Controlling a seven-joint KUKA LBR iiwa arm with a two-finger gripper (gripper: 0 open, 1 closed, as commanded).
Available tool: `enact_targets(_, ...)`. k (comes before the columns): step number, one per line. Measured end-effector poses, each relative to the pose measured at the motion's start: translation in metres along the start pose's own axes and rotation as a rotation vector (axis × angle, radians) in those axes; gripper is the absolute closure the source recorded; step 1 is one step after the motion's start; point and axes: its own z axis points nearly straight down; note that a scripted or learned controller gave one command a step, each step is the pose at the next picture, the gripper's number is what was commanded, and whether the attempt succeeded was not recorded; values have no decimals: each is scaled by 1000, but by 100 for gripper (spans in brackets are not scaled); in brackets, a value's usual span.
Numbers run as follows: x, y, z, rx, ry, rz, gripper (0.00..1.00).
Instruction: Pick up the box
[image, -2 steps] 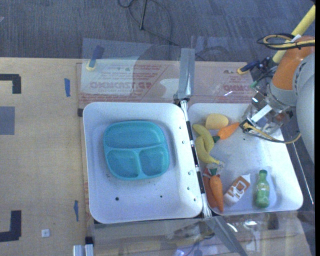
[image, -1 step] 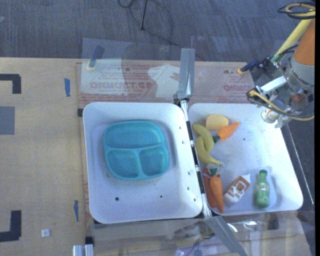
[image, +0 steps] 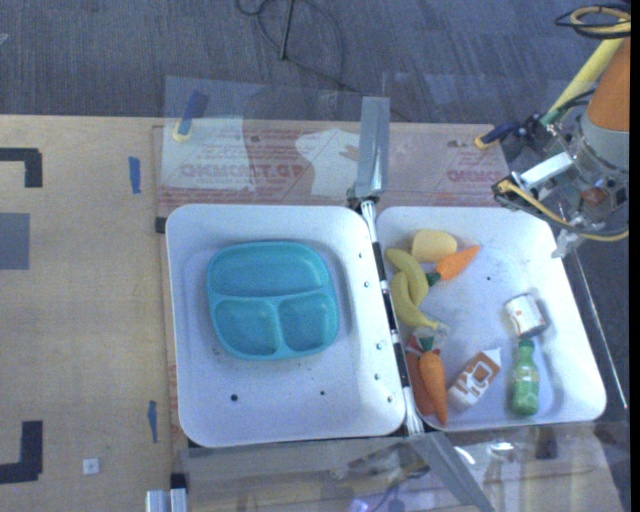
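Observation:
The box is a small orange and white carton lying tilted near the front of the right bin. It rests between a carrot and a green bottle. My gripper hangs over the bin's far right corner, well behind and to the right of the box and not touching it. The arm's grey wrist and yellow cables cover much of it.
In the right bin there are also a small can, two bananas, a yellow fruit and a second carrot. The left bin holds a blue divided tray. A metal bar stands behind the bins.

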Motion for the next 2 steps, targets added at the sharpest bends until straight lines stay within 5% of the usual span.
enact_targets(1, -24, -61, 80, 3, 0, 27, 0)
enact_targets(2, -26, -58, 71, 4, 1, 34, 100)
